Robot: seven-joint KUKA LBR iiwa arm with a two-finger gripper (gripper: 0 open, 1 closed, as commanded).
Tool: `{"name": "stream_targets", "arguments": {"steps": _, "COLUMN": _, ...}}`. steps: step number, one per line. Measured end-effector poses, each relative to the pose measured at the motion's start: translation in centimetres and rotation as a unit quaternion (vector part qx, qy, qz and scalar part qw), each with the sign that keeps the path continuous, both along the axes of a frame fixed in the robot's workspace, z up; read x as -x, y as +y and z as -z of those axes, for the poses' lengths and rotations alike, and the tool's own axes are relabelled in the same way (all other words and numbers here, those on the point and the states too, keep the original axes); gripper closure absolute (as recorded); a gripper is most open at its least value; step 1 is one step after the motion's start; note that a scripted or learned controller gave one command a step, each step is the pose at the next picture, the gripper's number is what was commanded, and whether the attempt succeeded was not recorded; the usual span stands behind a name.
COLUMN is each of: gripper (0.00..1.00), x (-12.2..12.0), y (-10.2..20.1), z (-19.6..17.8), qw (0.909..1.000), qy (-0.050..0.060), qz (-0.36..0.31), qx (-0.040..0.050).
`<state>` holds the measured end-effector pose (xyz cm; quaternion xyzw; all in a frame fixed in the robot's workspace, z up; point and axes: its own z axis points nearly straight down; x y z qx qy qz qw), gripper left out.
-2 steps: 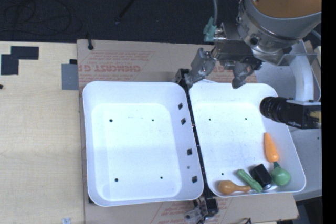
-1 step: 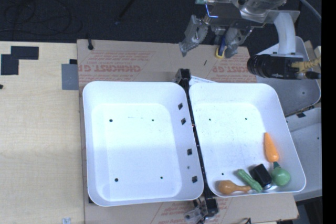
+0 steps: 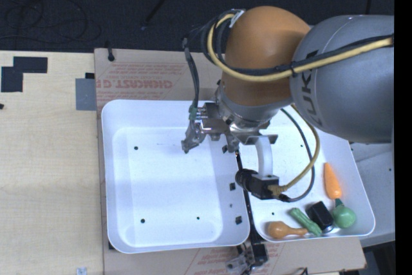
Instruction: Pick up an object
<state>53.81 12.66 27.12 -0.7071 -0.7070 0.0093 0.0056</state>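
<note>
Seen from above at a slant, two shallow white plastic bins are set side by side on the pale wooden counter, over a sheet of brown cardboard printed with red lettering. The left bin shows a bare white floor marked by several small dark dots. The right bin is largely covered by the grey arm with its orange band, which reaches in from the right.

The two-finger metal pincer is seen over the upper middle of the left bin, near the wall shared by the two bins. Whether its fingers are spread or closed cannot be told from this angle, and nothing is seen between them.

Five loose objects are counted, all gathered in the near right corner of the right bin, well apart from the pincer: one orange carrot-shaped toy, one round green ball-like toy, one small black block, one green stick-shaped piece and one tan pear-shaped gourd toy. The black block lies between the green stick and the green ball, touching or nearly touching both. A yellow cable and black cables are draped around the wrist.
</note>
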Motion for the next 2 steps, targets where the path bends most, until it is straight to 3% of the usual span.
{"name": "stream_targets", "arguments": {"steps": 1, "gripper": 0.00, "x": 2.1, "y": 8.4, "z": 8.7, "qw": 1.0000, "qy": -0.003, "qz": -0.004, "qx": -0.0017}}
{"name": "stream_targets", "arguments": {"steps": 2, "gripper": 0.00, "x": 6.5, "y": 12.0, "z": 3.1, "qw": 0.9999, "qy": -0.009, "qz": -0.003, "qx": -0.0035}}
